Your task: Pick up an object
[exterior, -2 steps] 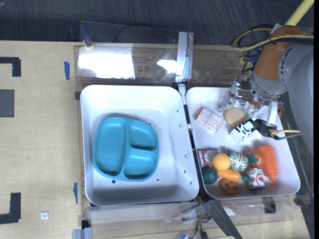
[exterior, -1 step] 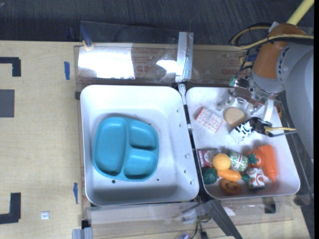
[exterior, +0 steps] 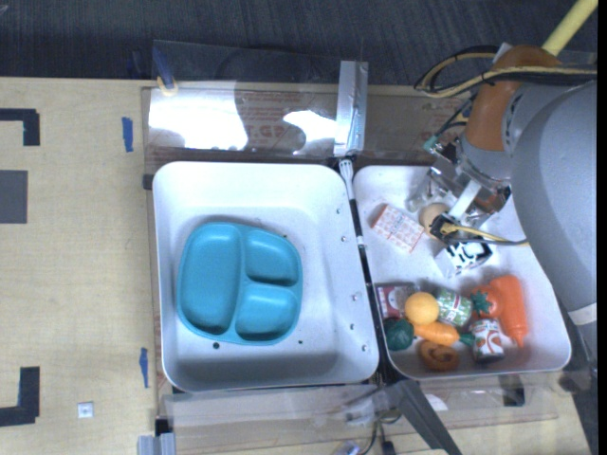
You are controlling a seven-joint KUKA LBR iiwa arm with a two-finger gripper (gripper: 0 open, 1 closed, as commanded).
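Note:
My gripper (exterior: 442, 207) is down in the upper part of the right bin (exterior: 545, 282), its two silver fingers spread apart and open. A small beige round object (exterior: 433, 217) lies right at the fingertips, and I cannot tell whether they touch it. Just below it sits a black-and-white toy (exterior: 468, 253). A red-patterned white packet (exterior: 396, 228) lies to the gripper's left. Along the bin's front are a yellow ball (exterior: 421, 307), an orange carrot-like piece (exterior: 510, 303), a green piece (exterior: 398, 334) and several more small toys.
The left bin (exterior: 190, 197) holds a blue divided plate (exterior: 241, 281). A metal divider (exterior: 351, 112) stands behind the seam between the two bins. The grey arm (exterior: 560, 188) covers the right bin's right side, with cables (exterior: 455, 69) above the wrist.

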